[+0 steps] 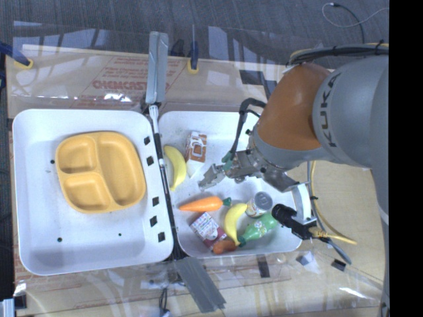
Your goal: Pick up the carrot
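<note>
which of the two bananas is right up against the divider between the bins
The upper banana, lying beside the divider at the right bin's left edge. The other banana sits lower, mid-bin, below the carrot.

orange carrot (201, 205), green-tipped, lying flat in the right bin (218, 125)

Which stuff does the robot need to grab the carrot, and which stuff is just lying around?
For the job: carrot, gripper.

Just lying around: yellow divided plate in the left bin, two bananas, green bottle, snack packets.
</note>
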